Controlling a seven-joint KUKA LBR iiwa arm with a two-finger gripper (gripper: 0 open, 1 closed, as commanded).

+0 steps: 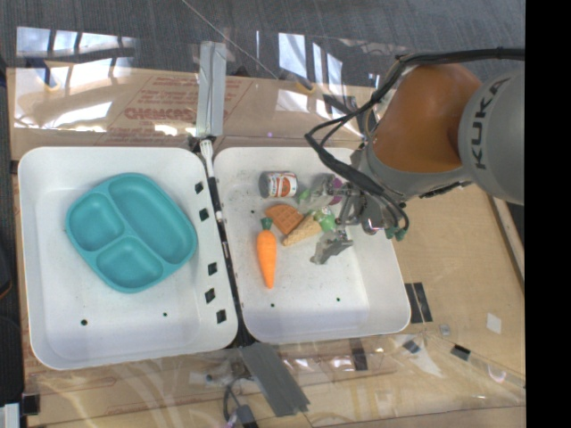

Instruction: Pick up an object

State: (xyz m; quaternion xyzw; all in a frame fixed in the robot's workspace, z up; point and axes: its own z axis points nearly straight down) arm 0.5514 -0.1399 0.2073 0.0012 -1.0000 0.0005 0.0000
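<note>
The right bin (pixel 375 303) holds a small can with a red label (pixel 279 185), an orange carrot (pixel 267 255), a brown waffle-like piece (pixel 284 217) and a tan wedge (pixel 303 231). More small items, green and purple, lie half hidden under the wrist at the bin's upper right (pixel 323 192). My gripper (pixel 334 242) hangs low over the right bin, just right of the tan wedge, fingers pointing down and left. I see nothing between the fingers.
The left bin (pixel 53 319) carries a teal divided plate (pixel 131 230). A black divider with clips (pixel 217 248) runs between the bins. Cables loop around the wrist (pixel 343 123). Cardboard lies behind the bins.
</note>
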